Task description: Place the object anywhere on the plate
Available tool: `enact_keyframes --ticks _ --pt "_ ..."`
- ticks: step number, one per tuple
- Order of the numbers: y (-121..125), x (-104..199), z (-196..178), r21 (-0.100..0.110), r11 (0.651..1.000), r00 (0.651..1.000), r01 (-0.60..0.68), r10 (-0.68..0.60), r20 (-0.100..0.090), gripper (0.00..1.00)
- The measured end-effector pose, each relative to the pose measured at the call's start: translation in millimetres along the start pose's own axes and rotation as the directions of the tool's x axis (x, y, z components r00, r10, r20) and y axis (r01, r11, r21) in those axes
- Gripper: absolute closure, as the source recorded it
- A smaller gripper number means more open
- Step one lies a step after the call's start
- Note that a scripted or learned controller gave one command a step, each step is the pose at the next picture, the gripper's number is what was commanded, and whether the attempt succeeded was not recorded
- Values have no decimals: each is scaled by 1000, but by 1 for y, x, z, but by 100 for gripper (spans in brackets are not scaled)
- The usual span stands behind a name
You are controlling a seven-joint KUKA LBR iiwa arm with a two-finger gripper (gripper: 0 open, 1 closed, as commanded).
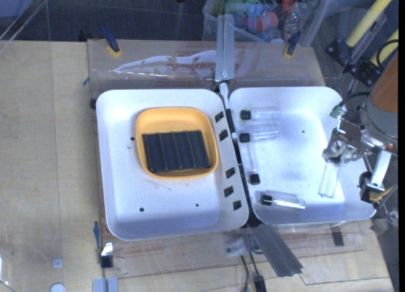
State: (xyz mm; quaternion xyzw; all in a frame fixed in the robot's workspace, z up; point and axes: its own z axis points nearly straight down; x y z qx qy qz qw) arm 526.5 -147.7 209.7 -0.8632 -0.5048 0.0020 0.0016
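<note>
Clear vial upright between pincer fingers, over right bin, plate apart.

Two bins sit side by side on the worktop. The left bin holds a plate carrying a ridged block. The right bin holds several vials, with the gripper at its right edge
</note>
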Motion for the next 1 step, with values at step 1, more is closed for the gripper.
enact_keyframes --ticks 1 --pt "0 0 0 0 1000 1000 0 0 0 0"
